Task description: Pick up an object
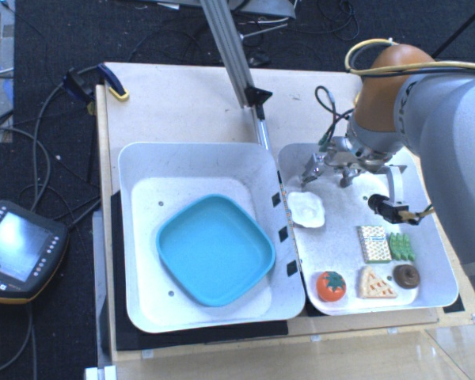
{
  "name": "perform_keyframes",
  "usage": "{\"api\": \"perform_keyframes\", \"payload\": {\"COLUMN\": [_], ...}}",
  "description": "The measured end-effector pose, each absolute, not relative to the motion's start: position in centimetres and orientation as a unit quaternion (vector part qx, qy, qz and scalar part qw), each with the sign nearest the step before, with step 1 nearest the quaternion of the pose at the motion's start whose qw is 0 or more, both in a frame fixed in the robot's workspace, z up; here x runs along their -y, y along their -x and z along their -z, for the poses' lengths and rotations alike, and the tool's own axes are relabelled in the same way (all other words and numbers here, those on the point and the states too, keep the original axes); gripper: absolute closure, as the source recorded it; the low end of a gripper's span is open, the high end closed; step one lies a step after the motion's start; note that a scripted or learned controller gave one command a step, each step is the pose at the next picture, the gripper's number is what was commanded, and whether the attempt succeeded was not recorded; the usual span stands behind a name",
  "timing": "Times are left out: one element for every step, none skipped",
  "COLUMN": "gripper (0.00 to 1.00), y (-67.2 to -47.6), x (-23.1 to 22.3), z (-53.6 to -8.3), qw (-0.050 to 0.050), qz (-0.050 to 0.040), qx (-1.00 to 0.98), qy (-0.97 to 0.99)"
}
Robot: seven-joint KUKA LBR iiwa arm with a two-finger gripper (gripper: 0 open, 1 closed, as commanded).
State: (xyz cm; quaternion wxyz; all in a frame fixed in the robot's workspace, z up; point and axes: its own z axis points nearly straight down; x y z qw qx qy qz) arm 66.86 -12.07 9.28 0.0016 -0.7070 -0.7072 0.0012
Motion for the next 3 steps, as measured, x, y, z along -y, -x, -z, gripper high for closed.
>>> {"api": "perform_keyframes", "payload": {"gripper": [1.0, 1.0, 1.0], "y": [-67.0, -67.1, -66.5], "x": [12.1, 13.0, 13.4], "z": [-10.6, -16.5, -22.4], "qw": [-0.001, -0.002, -0.002], "qz": [0.0004, 0.0015, 0.0014], "qx": [0.707, 0.707, 0.707], "qy": [0.707, 0.707, 0.707]}}
